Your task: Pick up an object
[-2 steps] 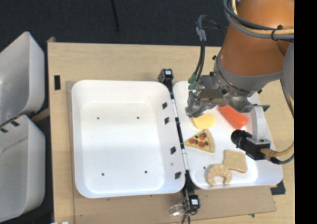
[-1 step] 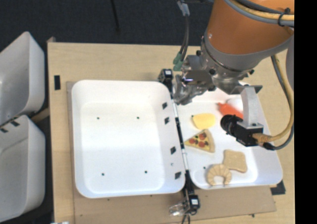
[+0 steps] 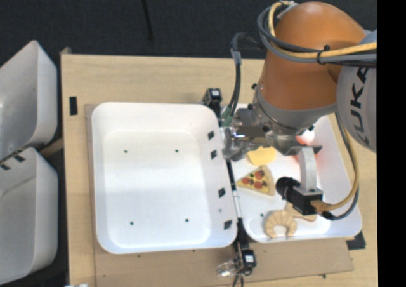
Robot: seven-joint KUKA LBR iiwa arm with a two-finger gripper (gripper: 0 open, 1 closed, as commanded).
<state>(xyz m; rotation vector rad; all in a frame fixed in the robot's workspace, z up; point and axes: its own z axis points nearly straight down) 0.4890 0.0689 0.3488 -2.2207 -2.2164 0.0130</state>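
From above, the arm (image 3: 304,51) hangs low over the right bin (image 3: 339,216), and its pincer (image 3: 254,140) sits near that bin's left wall; whether it is spread or pressed together, I cannot tell. Just below the pincer lies a yellow cheese wedge (image 3: 263,155), below that a pizza slice (image 3: 257,181), and farther below, to the right, a croissant (image 3: 282,223); the left bin (image 3: 104,120) lies to the pincer's left

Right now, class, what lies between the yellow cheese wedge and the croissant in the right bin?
In the camera view, the toy pizza slice lies between the cheese wedge and the croissant, on the floor of the right bin.
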